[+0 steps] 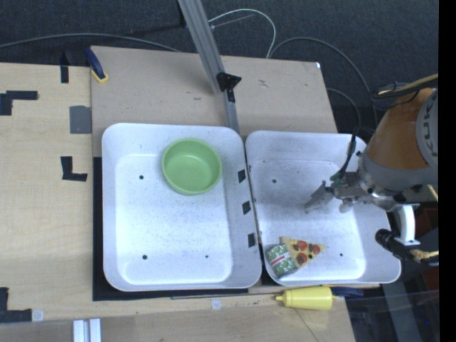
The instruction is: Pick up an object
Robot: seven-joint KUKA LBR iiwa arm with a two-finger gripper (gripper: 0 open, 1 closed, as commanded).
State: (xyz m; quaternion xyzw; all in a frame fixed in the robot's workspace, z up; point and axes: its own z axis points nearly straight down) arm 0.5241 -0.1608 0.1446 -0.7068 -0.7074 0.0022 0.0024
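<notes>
In the right bin (pixel 285 162), a toy pizza slice (pixel 304 248) lies near the front wall. A small green packet (pixel 280 261) lies just left of it, in the front-left corner. My gripper (pixel 328 204) hangs over the middle of this bin, a short way behind the pizza slice. It is open, with nothing between its fingers (pixel 312 204). The grey arm with its orange band (pixel 399 144) comes in from the right. A green bowl (pixel 191 166) stands upright at the back of the left bin (pixel 142 262).
A yellow bottle (pixel 308 298) lies on its side on the bench, just in front of the right bin. A grey metal pole (pixel 206 41) slants down to the back edge between the bins. Cables (pixel 299 45) run behind the bench.
</notes>
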